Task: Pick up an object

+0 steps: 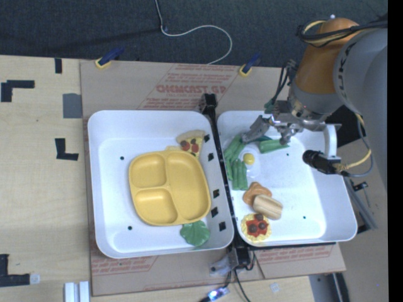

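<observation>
Green piece (271,146) at right bin's (315,231) far side, gripper (272,131) just above it, fingers spread, nothing between them, green beans (236,165), hot dog (263,201), pizza (255,226) nearer, yellow tray (169,187) in left bin (107,168)

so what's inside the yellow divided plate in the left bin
The yellow divided plate shows bare compartments. A pizza slice lies at its upper edge and a green leaf at its lower edge, both outside it. Whatever is beneath the plate is covered.
</observation>
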`<move>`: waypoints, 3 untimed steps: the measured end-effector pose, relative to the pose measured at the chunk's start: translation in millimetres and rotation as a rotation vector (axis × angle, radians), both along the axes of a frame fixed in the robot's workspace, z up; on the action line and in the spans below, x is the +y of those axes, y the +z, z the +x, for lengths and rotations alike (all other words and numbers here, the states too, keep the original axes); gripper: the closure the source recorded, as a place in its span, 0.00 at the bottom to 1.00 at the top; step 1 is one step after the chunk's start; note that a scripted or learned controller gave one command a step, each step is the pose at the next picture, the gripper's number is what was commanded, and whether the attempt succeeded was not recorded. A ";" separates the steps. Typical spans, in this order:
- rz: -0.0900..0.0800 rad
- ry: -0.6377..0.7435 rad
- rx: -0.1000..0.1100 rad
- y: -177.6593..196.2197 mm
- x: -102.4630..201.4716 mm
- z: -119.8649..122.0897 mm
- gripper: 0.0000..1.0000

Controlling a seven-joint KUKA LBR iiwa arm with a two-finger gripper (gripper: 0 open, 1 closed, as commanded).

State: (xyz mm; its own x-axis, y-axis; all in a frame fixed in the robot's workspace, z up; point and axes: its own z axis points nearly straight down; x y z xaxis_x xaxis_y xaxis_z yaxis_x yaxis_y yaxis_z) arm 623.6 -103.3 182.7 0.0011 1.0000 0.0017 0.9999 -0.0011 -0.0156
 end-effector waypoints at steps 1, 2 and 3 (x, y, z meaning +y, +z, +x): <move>-0.001 0.003 -0.014 8.1 0.1 3.3 0.00; -0.002 0.003 -0.010 -40.7 9.6 1.5 0.00; -0.002 0.003 -0.009 -95.2 10.6 -0.2 0.00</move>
